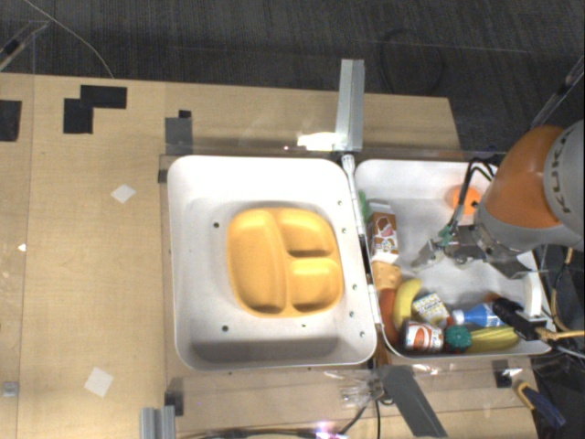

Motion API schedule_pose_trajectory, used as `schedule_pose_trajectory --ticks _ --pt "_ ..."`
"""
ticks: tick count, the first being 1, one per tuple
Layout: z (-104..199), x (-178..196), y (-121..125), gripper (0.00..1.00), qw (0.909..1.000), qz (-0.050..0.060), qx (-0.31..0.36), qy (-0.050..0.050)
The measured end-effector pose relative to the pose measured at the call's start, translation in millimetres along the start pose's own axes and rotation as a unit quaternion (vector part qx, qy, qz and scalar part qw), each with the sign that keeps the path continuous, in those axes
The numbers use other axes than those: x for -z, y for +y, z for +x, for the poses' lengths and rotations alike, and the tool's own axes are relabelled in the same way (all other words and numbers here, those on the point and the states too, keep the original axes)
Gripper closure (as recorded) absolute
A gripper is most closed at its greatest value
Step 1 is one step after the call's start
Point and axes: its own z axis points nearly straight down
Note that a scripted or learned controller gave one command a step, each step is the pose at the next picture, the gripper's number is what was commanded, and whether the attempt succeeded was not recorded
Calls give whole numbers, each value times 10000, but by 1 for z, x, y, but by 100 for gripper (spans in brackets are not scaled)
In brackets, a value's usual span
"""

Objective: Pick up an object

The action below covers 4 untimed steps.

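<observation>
A wooden worktop (82, 273) carries two white bins side by side. The left bin (196, 245) holds a yellow divided tray (283, 259). The right bin (411, 186) holds a banana (405, 298), a small can (423, 337), a green ball (458, 338) and a snack packet (385, 233). The gripper (445, 245) hangs over this bin's middle; whether its jaws are spread cannot be told.

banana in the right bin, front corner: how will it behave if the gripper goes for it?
The banana looks curved and smooth, so it would probably pivot or slip from a two-finger pinch. It lies packed against a can and small packages, so pushing would likely jostle those. Probably light toy plastic.
</observation>
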Motion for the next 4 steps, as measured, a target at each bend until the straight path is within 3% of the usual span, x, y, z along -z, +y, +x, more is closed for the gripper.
schedule_pose_trajectory --ticks 1,2,3,4 --pt "3 0 -17 0 9943 -30 -1070 -6" --pt "2 13 -14 100 9944 -67 -1058 -16" --pt "-62 0 19 100 9975 -15 -706 -15" --pt "-57 1 -34 100 9917 -14 -1286 -12"
